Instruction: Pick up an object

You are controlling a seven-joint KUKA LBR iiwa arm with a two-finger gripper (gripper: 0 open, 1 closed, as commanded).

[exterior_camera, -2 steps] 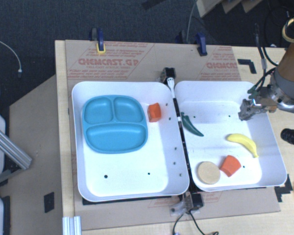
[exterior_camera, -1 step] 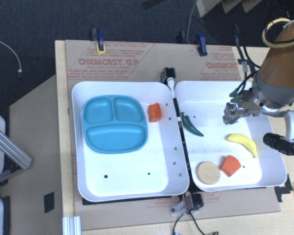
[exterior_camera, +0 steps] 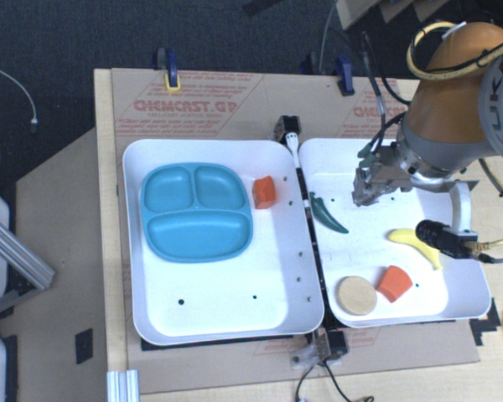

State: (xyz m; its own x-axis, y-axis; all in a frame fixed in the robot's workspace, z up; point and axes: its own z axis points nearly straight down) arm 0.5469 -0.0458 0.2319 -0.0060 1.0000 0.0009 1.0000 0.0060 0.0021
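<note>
My gripper [exterior_camera: 367, 189] hangs over the upper middle of the right bin [exterior_camera: 344, 159], under the grey and orange wrist. A green bean-like piece [exterior_camera: 326, 213] lies just left and below it, near the bin's left wall. A yellow banana [exterior_camera: 416, 245] lies to the lower right, partly under a black part of the arm. A red-orange block [exterior_camera: 394, 283] and a tan round disc [exterior_camera: 356, 295] rest near the right bin's front edge. Nothing shows between the fingers.
The left bin [exterior_camera: 226, 308] holds a blue sectioned plate [exterior_camera: 196, 211] and a small orange block [exterior_camera: 264, 192] beside it. Blue clamps [exterior_camera: 172, 67] grip the cardboard base at the back. Cables trail off the right side.
</note>
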